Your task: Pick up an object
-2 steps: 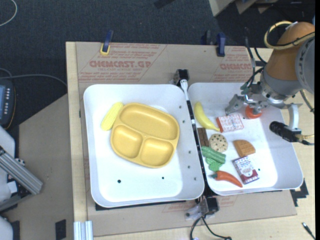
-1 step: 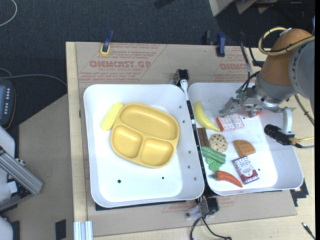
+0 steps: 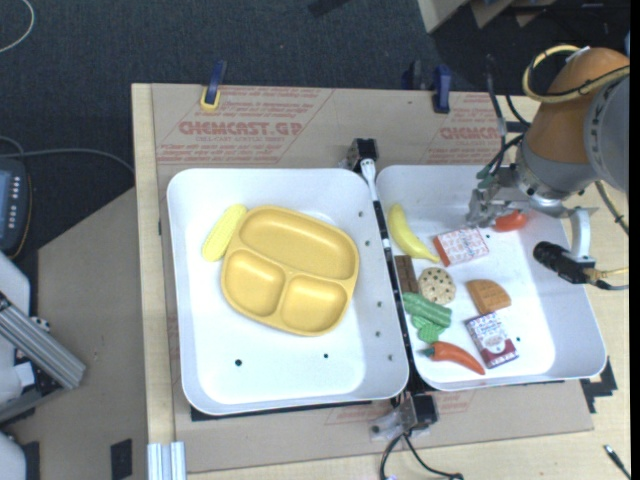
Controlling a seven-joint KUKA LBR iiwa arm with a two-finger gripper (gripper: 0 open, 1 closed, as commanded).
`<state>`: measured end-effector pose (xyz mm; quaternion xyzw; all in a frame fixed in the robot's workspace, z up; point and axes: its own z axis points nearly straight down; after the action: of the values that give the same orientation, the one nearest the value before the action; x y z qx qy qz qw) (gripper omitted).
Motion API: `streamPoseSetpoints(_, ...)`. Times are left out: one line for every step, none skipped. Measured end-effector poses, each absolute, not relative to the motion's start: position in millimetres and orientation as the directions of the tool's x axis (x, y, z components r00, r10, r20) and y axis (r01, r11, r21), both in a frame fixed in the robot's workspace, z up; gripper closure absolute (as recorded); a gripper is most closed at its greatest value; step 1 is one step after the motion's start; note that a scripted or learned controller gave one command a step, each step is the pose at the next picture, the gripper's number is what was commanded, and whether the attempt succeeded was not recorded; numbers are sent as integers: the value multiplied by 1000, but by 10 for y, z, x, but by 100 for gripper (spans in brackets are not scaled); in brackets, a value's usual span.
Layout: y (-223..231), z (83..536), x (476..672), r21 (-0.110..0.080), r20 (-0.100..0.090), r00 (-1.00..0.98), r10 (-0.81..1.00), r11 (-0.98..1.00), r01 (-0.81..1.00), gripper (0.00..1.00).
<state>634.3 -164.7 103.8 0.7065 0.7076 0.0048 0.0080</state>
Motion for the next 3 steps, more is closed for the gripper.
streamPoseSetpoints(-1634, 1687, 6364, 7, -2, -1, 1000, 1, 1000, 100)
streamPoseSetpoints(-1637, 2228, 6377, 7, -2, -2, 1000, 2, 1000, 100)
streamPoseSetpoints(-1230, 2163, 6047, -4, 2, -2, 1000, 2, 1000, 100)
